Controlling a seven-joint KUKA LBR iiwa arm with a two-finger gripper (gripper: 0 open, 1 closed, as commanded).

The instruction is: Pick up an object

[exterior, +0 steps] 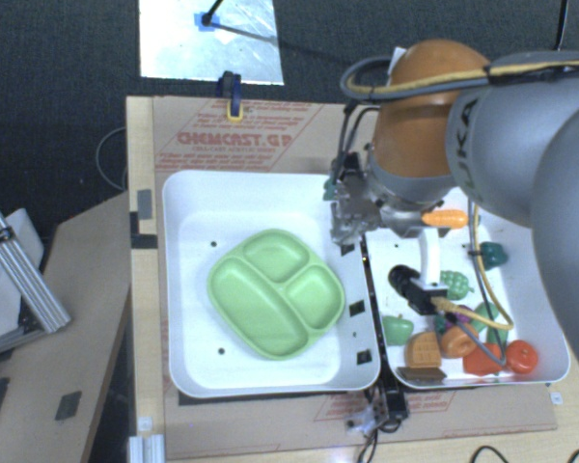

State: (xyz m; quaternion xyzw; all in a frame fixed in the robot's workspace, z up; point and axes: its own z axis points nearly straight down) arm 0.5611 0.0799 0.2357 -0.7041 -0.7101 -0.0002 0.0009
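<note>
Hovering over the wall between the bins, the gripper (pixel 346 222) is blurred, so the jaws' state is unclear; a green tray (pixel 275 292) fills the left bin (pixel 188 258); toys crowd the right bin (pixel 550 355).

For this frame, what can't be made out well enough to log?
- Gripper: in the camera view its fingers are a dark blur over the wall between the bins; open or shut, and whether anything is held, cannot be told.
- Right bin: the arm covers its far part and right side.
- Small toys: heaped and overlapping, too small to name individually.
- Green divided plate in the left bin: fully visible.
</note>
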